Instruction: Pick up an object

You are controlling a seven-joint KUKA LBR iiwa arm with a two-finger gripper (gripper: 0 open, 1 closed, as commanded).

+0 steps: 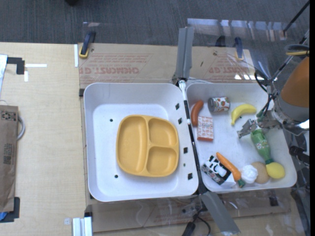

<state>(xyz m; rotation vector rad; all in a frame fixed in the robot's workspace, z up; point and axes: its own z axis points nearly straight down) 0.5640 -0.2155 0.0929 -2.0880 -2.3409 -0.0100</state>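
My gripper point(245, 130) hangs low in the right bin point(236, 90), just left of the cap end of a green bottle point(261, 144) and below a banana point(243, 112). Its fingers stand open with nothing between them. The arm's orange band point(300, 85) is at the right edge. Also in this bin are a small can point(219, 103), a red sausage point(196, 113), a pink box point(205, 129), a carrot point(229, 166), a black-and-white item point(215, 170), a white ball point(249, 173), a tan round piece point(261, 174) and a lemon point(275, 170).
The left bin point(98, 132) holds a yellow divided plate point(147, 145). A grey divider post point(184, 53) rises between the bins at the back. Cables point(268, 80) hang near the arm at the right. A brown bag point(9, 156) lies on the bench at far left.
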